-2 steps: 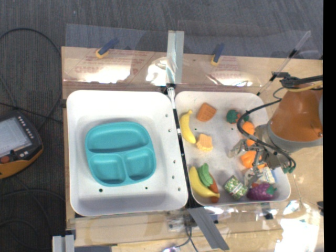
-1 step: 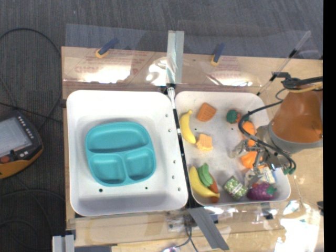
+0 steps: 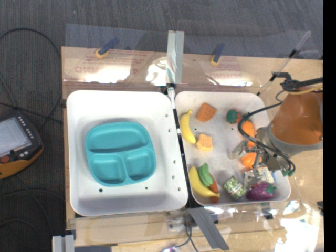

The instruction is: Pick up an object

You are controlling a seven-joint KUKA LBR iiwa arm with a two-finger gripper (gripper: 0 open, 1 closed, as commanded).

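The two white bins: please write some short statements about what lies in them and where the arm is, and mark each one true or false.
1. A teal divided tray lies in the left bin. True.
2. Two bananas lie in the left bin. False: one banana and the other banana both lie in the right bin.
3. The end effector is over the right bin. True.
4. A purple toy lies at the far left corner of the left bin. False: it lies near the right bin's near right corner.
5. The left bin holds a pile of toy food. False: the toy food lies in the right bin.
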